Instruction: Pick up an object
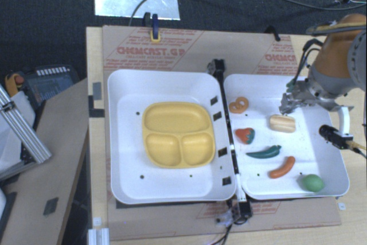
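The right bin (334, 140) holds several toy foods: a pretzel (239, 104), a tan bread roll (282, 123), a red strawberry-like piece (245, 135), a dark green pepper (265, 152), an orange sausage (282, 167) and a green ball (312, 182). My gripper (287, 105) hangs at the far side of that bin, just above and slightly right of the bread roll. Nothing is seen held in it.
The left bin (123, 123) carries a yellow divided tray (176, 134). A black hinge strip (225, 123) runs between the two bins. A black part of the arm (335, 136) sticks out over the right bin's right side.
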Controlling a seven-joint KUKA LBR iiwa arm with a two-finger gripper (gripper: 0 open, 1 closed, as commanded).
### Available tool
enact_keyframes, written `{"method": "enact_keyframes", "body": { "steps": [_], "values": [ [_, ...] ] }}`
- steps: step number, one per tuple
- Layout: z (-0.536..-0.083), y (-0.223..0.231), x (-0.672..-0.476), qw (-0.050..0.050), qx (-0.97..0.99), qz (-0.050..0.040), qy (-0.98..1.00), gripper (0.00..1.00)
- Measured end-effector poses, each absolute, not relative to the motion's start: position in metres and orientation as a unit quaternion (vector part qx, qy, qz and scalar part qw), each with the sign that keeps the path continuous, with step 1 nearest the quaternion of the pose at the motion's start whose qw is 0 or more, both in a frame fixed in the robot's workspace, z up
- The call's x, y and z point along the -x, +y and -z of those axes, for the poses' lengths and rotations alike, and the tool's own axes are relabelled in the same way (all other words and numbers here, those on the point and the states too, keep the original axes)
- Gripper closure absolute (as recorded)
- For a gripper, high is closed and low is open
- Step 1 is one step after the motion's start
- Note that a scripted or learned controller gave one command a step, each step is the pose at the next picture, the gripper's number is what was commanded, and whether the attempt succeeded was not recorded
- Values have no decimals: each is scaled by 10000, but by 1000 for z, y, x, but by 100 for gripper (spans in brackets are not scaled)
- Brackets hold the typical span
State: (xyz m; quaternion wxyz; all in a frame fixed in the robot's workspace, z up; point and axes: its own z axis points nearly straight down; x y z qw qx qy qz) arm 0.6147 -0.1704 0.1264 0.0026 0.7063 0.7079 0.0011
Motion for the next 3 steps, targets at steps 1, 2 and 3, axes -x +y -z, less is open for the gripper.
{"method": "enact_keyframes", "body": {
  "steps": [1, 2, 3],
  "values": [
    [-173, -177, -617, 26, -7070, -14, 7072, 100],
    [-237, -173, -617, 39, -7054, -22, 7088, 100],
    [-260, -173, -619, 25, -7055, -14, 7087, 100]
  ]
}}
